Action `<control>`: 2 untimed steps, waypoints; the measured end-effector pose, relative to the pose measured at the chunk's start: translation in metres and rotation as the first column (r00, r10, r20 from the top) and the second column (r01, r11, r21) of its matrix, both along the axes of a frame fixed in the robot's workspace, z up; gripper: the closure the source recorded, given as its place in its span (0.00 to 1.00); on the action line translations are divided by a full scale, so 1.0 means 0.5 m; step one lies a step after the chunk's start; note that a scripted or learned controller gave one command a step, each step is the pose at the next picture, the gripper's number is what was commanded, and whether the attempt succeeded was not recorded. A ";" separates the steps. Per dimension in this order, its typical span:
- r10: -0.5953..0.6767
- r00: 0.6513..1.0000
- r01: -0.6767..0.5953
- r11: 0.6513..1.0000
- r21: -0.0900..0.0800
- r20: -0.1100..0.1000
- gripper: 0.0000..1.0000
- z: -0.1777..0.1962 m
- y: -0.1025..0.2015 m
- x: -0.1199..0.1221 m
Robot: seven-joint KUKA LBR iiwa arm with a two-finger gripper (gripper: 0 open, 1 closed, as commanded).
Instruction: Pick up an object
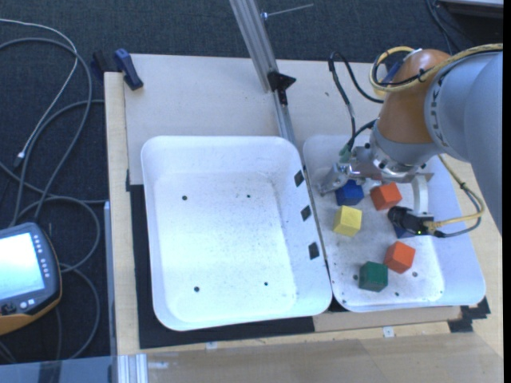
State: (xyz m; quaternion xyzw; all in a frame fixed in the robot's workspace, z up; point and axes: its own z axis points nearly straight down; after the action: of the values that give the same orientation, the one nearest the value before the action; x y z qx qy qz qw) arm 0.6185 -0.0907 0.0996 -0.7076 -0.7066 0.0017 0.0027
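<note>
My gripper is low in the right bin, at its upper left part, under the grey arm with the orange band. A blue cube lies right at the gripper's tip, partly covered by it; contact cannot be made out. An orange cube sits just right of the blue one. A yellow cube lies just below the blue one. Farther toward the front are a second orange cube and a green cube.
The left bin stands beside the right one, the two rims meeting in the middle. A metal pole slants up from the bench's back. A black part with a yellow cable hangs off the wrist, over the right bin.
</note>
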 end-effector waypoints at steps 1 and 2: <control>0.001 1.000 -0.001 1.000 0.000 0.007 1.00 0.022 0.002 0.006; 0.003 1.000 -0.003 1.000 -0.002 0.013 1.00 0.136 -0.002 0.026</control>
State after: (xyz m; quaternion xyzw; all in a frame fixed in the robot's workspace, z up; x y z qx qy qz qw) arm 0.6314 -0.0916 0.1676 -0.7066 -0.7076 -0.0023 -0.0029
